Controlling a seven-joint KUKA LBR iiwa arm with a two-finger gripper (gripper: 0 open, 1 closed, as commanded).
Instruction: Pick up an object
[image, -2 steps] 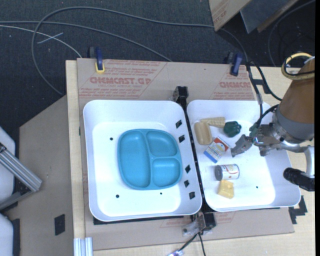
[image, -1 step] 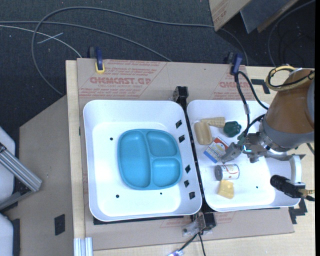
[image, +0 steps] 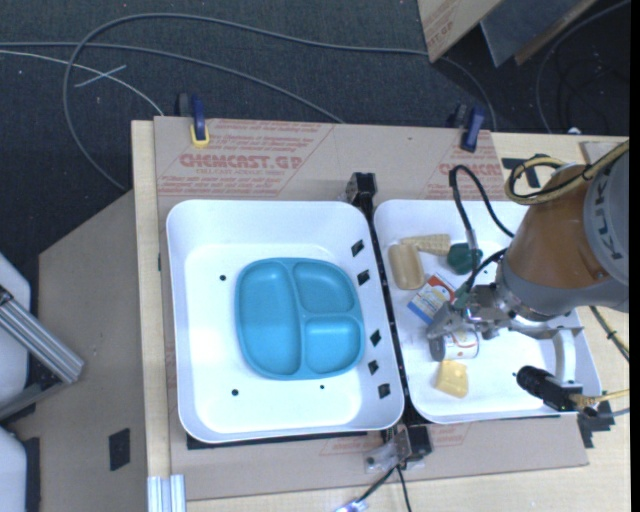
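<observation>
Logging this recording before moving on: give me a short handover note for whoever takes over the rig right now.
Gripper: low in the right white bin, over the clutter; grip state unclear.
Things: tan block, beige ridged piece, dark green round object, red-white-blue packet and pale yellow chunk, all in the right bin. Blue divided plate lies in the left white bin.
Done: nothing visibly lifted.
Left: grasp and raise one object.

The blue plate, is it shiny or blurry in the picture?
Camera view: the blue plate looks sharp, with soft pale sheen and no harsh glare; the white left bin is evenly bright; the small things by the gripper look fuzzier.
</observation>
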